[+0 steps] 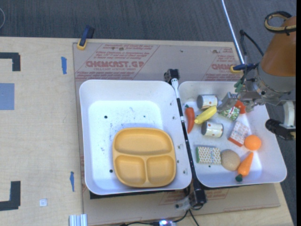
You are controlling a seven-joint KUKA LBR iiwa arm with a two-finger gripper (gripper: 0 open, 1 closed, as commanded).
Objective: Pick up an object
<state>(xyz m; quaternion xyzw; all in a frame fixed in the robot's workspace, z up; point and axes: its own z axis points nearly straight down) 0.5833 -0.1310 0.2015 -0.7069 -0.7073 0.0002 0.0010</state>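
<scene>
We see the pale wooden desk [37,140] carrying the right shallow white plastic bin [277,166], our landmark. Above this bin's upper right part hangs the grey metal hand [240,99]; we cannot tell its state. Just below the hand lies a small green-and-red packet [232,112], seemingly unlifted. We judge the pick not yet done.
</scene>
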